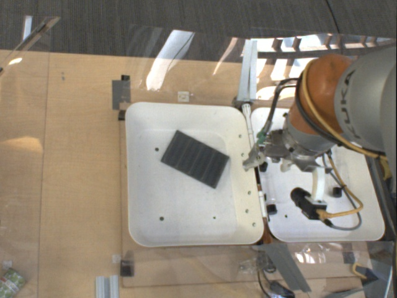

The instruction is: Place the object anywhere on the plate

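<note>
Nearest us, just below the gripper point(268, 155), a black piece on a yellow cable point(305, 202) lies over the right bin point(366, 231); we cannot tell whether it is the object or part of the rig. The gripper hangs over that bin's left rim, under the arm point(347, 104). We cannot tell whether it is wide, narrow or holding anything. To its left, in the other of the 2 bins point(142, 222), the dark ribbed plate point(195, 158) lies tilted and bare. We judge the placing not yet done: nothing rests on the plate, and the carry across remains.
</note>
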`<state>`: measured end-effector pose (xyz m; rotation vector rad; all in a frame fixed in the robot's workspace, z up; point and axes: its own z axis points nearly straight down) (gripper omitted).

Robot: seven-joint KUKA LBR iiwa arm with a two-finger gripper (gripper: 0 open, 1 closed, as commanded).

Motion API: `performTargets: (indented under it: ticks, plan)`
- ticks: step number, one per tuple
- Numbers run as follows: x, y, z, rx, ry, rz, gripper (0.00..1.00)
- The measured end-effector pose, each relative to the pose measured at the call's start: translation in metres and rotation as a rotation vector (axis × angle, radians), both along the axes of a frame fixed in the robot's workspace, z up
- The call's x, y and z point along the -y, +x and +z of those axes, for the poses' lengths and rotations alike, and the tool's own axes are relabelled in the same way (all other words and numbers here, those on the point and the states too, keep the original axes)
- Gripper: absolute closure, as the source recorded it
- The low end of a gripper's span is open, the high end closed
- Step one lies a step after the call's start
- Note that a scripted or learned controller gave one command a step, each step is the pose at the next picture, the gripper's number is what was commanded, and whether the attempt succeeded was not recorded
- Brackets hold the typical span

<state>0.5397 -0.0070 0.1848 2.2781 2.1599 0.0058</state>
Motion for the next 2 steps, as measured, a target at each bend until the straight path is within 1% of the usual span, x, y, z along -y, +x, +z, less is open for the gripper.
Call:
performTargets:
  ticks: [1,2]
  plan:
    - [-0.001,0.002,0.011,0.005,0.001,0.003,1.00]
    - [-0.021,-0.052,-0.001,-0.001,-0.001,0.124,1.00]
